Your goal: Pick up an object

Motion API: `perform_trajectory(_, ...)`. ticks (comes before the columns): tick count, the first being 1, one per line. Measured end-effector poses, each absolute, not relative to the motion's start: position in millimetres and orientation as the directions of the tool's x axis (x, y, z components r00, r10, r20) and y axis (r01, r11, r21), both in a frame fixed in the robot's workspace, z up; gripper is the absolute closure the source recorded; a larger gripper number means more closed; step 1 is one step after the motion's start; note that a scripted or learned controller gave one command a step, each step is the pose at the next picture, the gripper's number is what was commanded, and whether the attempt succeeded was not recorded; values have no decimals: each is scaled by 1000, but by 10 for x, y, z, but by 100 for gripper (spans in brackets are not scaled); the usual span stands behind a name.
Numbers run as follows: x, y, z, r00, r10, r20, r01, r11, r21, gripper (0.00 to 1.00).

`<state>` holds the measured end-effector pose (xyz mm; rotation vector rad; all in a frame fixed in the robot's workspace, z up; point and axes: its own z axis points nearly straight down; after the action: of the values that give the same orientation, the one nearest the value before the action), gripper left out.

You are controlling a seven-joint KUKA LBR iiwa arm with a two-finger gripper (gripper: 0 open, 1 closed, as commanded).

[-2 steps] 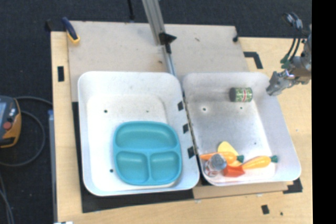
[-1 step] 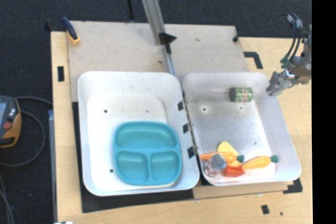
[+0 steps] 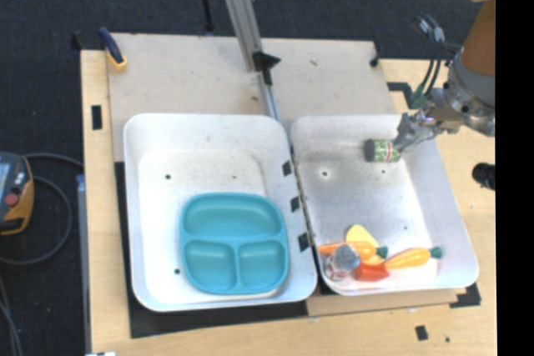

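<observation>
A small green and white can (image 3: 380,150) lies on its side at the far end of the right bin (image 3: 359,196). My gripper (image 3: 406,135) reaches down from the right edge and sits right beside the can, at its right end; whether it touches the can is unclear. In the right bin's near corner is a cluster of toy items: a yellow piece (image 3: 360,238), an orange carrot (image 3: 409,258), a red piece (image 3: 373,271) and a greyish round piece (image 3: 342,260).
A teal divided tray (image 3: 234,243) lies in the near part of the left bin (image 3: 167,154). A slanted metal rail (image 3: 242,12) rises behind the bins. Cables hang by the arm at the right.
</observation>
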<state>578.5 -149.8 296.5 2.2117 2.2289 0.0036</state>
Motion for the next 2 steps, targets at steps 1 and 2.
perform_trajectory(1,5836,-899,2816,-8,1000,0,1000,8,2,100)
perform_trajectory(2,5947,-408,2805,-7,1000,0,1000,7,2,100)
